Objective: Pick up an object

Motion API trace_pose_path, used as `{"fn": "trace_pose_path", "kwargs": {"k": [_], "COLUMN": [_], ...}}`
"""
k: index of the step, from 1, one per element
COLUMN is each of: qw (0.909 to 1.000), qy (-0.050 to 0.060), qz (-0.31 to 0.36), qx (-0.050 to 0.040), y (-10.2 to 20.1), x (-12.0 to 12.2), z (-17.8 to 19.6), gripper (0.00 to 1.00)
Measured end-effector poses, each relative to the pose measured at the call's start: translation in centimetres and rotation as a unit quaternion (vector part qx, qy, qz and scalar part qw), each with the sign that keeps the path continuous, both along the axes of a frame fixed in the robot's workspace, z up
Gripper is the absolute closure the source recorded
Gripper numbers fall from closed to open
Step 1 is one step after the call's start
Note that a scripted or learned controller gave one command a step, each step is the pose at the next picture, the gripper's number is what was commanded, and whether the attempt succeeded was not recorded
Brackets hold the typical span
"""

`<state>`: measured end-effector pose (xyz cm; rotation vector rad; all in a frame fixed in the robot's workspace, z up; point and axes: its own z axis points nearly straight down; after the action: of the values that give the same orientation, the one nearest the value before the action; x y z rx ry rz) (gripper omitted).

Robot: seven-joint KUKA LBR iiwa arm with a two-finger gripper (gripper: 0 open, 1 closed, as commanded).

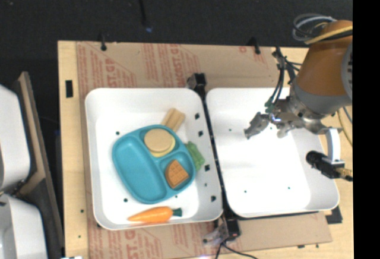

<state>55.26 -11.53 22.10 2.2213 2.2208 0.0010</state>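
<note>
Camera view gives us the arm point(323, 68) reaching in from the right, its gripper point(261, 125) hanging low over the right bin point(261, 192), near that bin's upper middle. We cannot tell whether the fingers are apart or together; they are small and blurred. The arm's upper part is cut off at the right. In the left bin point(101, 133) we see a blue tray point(139, 171) holding a round biscuit point(160, 140) and a brown waffle point(177, 174), with an orange carrot point(151, 214) just below it.
</note>
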Motion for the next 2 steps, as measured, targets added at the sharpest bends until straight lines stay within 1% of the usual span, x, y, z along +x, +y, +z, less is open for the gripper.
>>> {"fn": "trace_pose_path", "kwargs": {"k": [1,2], "qw": [1.0000,0.9997], "qy": [0.002,-0.001], "qz": [-0.001,0.026], "qx": [-0.0002,-0.0003], "y": [-1.6,2.6], "x": [2.6,8.1], "z": [-5.1,-1.9], "gripper": [0.00,0.00]}}
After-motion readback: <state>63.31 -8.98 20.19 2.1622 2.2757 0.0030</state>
